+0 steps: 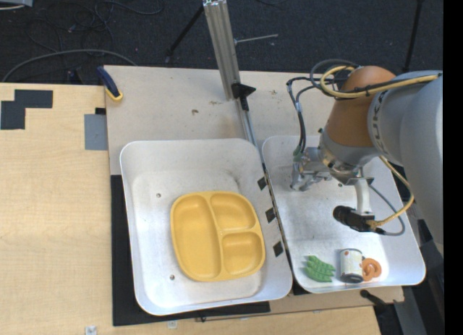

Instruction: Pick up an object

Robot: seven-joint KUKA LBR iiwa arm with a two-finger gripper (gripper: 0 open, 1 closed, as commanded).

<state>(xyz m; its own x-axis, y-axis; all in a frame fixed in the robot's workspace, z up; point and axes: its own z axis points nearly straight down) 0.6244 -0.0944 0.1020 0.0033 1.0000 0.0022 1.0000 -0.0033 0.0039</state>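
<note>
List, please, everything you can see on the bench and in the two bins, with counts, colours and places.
Bins: two, white, side by side on the bench.
Divided plate: one, yellow, three compartments, in the left bin.
Green item: one, near front edge of the right bin.
Small can-like item: one, white and grey, right of the green item.
Orange item: one, beside the can, front right.
Metal post: one, silver, upright behind the bins.
Arm: one, grey with orange band, over the right bin.
Jaws: metal, low over the right bin's back part.
</note>
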